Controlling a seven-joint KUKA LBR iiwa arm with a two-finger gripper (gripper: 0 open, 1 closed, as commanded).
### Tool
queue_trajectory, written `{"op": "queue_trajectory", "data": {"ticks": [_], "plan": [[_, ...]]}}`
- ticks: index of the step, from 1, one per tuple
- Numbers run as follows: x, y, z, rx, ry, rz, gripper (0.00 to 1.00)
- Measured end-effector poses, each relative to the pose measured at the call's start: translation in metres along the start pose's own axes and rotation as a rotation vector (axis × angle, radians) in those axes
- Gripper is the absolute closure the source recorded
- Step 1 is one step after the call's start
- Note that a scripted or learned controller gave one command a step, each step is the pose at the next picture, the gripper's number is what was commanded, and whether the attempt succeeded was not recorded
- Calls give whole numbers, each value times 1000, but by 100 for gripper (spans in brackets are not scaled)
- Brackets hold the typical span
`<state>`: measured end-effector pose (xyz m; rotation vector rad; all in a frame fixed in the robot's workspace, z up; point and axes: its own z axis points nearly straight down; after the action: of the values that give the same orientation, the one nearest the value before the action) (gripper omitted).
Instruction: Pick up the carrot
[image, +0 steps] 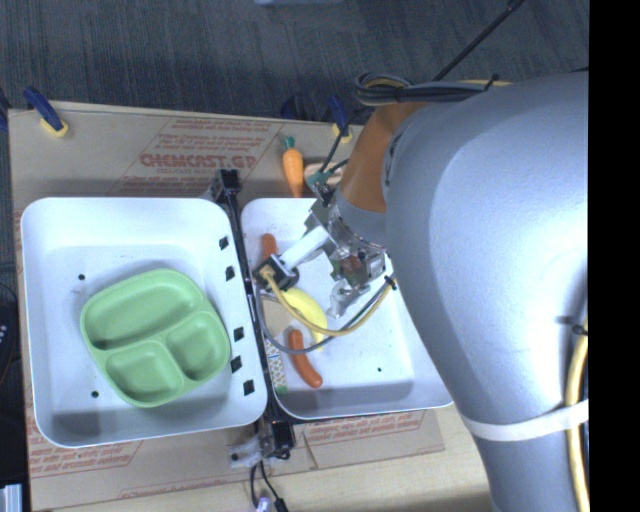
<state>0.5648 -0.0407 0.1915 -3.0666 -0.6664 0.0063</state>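
The carrot (291, 171) is orange with a green top. It lies on the cardboard just beyond the far rim of the right bin (400, 385), outside it. My gripper (344, 293) hangs low over the middle of the right bin, well nearer the camera than the carrot and a little to its right. The wrist hides much of the gripper. Nothing shows between it and the bin floor except a yellow cable.
In the right bin lie a yellow banana-like piece (304, 309) next to the gripper and two red-orange sausages (306, 359) (269, 246). A green divided plate (155, 335) sits in the left bin (50, 230). The big grey arm covers the right side.
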Motion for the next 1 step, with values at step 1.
{"op": "queue_trajectory", "data": {"ticks": [1], "plan": [[-20, 42, 0, -1, 1, 208, 0]]}}
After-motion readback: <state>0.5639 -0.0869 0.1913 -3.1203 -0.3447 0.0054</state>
